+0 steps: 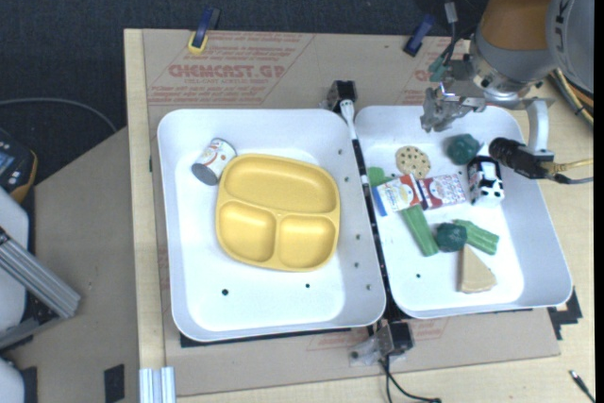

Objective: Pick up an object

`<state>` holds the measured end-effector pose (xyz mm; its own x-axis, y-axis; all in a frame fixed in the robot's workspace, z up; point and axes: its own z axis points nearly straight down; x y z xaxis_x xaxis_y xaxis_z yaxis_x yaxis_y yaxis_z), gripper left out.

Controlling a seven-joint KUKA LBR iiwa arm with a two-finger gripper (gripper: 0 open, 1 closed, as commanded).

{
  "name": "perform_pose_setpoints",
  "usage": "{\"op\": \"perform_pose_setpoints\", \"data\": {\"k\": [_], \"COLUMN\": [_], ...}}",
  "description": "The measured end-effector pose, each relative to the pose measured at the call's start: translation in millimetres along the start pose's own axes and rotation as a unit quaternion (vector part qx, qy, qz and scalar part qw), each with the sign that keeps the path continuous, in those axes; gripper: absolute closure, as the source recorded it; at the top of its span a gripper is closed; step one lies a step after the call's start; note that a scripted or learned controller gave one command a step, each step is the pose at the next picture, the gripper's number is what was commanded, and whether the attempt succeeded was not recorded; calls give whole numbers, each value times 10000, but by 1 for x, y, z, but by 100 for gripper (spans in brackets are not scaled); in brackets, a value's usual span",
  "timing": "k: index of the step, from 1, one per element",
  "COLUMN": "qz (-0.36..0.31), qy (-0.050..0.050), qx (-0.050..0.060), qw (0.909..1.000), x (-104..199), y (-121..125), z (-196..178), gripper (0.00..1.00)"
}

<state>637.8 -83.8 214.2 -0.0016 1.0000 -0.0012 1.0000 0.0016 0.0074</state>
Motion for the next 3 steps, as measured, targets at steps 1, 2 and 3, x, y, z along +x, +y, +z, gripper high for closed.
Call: {"op": "perform_pose_setpoints", "data": {"k": [1,2,3], "qz": [2,22,5], "qy": [2,10,4], "qx": [14,65,24], "qw": [10000,10000,10000], "x": [0,-9,-4], "y": [1,-59,-53], "z": [-12,-10,-20], "gripper": [100,100,100]}}
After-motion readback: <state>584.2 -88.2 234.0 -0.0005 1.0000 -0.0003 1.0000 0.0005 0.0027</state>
